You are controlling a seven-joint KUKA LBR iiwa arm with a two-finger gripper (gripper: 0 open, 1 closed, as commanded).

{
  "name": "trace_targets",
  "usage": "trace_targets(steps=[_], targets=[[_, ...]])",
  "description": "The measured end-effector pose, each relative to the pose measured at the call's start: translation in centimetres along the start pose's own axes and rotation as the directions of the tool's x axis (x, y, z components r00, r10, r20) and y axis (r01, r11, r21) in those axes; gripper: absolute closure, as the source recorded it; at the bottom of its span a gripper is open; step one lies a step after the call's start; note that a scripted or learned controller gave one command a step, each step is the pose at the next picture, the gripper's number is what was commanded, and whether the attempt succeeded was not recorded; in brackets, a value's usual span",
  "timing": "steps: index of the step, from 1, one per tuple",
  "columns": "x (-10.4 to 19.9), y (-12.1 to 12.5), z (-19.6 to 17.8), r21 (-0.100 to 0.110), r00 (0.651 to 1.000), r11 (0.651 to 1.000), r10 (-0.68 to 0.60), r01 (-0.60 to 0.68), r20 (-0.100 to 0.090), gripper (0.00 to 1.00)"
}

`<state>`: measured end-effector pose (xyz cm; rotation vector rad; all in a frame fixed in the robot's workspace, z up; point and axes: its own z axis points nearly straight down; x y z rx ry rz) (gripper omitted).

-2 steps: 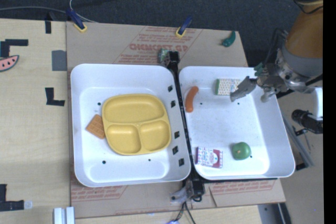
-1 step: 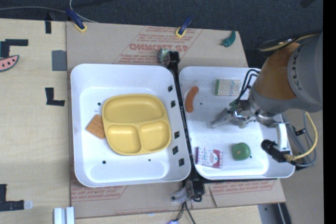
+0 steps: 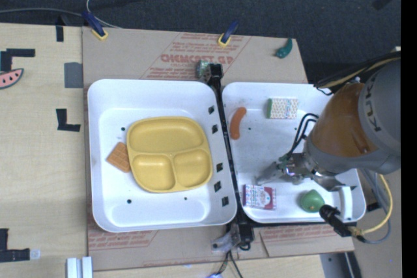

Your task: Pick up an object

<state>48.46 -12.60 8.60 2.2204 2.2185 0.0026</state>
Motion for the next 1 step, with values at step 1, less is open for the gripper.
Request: trace_targets(steps=[1], targets=[[3.34,6.9,0.0,-0.003,1.0,1.0,-0.004,0.004,0.0,0.0]])
